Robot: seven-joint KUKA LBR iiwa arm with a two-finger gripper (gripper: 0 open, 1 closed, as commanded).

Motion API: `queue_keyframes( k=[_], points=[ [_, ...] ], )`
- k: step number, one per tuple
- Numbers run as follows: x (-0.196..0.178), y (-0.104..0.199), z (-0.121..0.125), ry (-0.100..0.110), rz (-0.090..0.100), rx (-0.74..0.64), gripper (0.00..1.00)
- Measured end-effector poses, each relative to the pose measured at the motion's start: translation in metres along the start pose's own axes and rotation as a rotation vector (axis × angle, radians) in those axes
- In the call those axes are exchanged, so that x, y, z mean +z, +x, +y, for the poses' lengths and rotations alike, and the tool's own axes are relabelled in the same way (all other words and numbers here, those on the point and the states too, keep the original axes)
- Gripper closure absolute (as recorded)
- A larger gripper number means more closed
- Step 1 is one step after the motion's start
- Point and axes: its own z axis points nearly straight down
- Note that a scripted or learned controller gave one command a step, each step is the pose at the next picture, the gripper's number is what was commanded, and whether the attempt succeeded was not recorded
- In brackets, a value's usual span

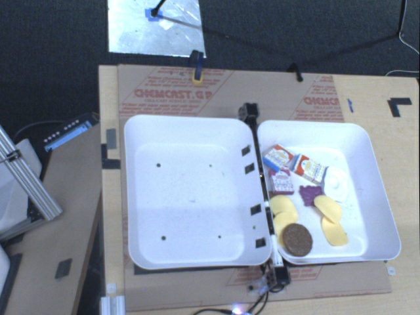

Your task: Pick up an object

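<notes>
Dark carpet surrounds a brown cardboard-covered worktop (216, 84) printed with red lettering, and on it sit two shallow white bins side by side, joined along a black clipped seam. On the left, the left bin (141, 176) shows only a few small dark dots on its floor. On the right, the right bin (374, 195) holds a cluster of small things toward its left half: a red and white packet (278, 157) at the far side, a second red and white packet (310, 169) just beside it, a purple piece (310, 193) nearer, three pale yellow pieces (327, 209) around it, and a round brown cookie (297, 239) nearest of all. A silvery sheet (156, 18) lies on the carpet beyond the worktop. I cannot tell the pincer's state.
</notes>
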Motion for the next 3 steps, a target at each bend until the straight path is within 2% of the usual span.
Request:
queue_keyframes(
  k=[1, 2, 3],
  points=[
    [-0.001, 0.018, 0.000, 0.001, 0.002, -0.006, 1.00],
    [-0.001, 0.056, -0.040, 0.003, 0.004, -0.008, 1.00],
    [-0.001, 0.018, 0.001, -0.003, 0.000, -0.003, 1.00]
  ],
)
